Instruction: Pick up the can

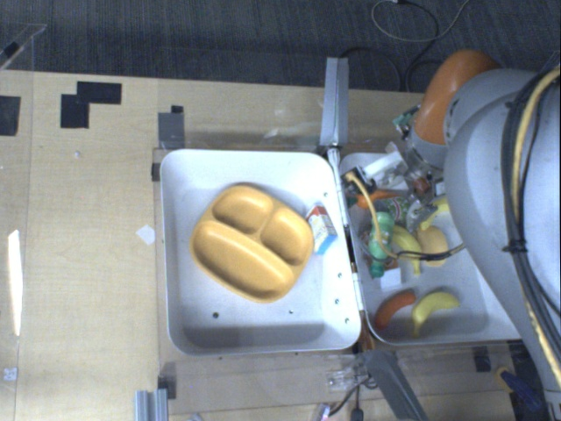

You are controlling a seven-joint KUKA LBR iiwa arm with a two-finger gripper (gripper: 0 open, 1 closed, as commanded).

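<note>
Two white bins on a pale wooden bench

Pale bench boards are seen under both bins. A yellow bread-shaped toy and a small carton lie in the left bin. In the right bin, a banana, a red piece and cluttered items lie below the gripper. Its state cannot be told. No can is made out; no writing is readable
</note>
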